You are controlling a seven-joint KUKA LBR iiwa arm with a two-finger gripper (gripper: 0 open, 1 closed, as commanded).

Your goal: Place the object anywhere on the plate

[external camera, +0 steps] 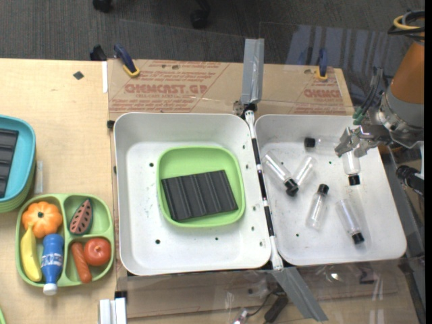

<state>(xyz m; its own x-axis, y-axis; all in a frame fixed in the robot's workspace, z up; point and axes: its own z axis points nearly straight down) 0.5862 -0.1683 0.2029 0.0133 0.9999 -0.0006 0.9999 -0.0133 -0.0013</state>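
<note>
The bench (54, 93) carried two white bins side by side, the left bin (131, 194) holding a green plate (169, 164) with a dark ribbed slab (200, 194) lying on its middle. The right bin (324, 248) held several clear vials with black caps, scattered well apart: one vial (279, 173) lay slanted near the divider, a second vial (304, 170) just beside it, a third vial (318, 204) near the centre, a fourth vial (350, 221) toward the right wall, and a loose black cap (310, 142) sat near the back. The arm (408, 93) reached in from the right (its orange band showed at the edge), and the gripper (352, 147) hung over the right bin's far right corner. A fifth vial (352, 167) stood just under the gripper, upright with its dark cap lowest, but whether the tool had hold of it, or how wide it was set, could not be told from this slant. No vial lay on the plate. Left of the bins sat a blue tray (20, 174) at the edge and a green divided dish (101, 211) with toy food.
</note>
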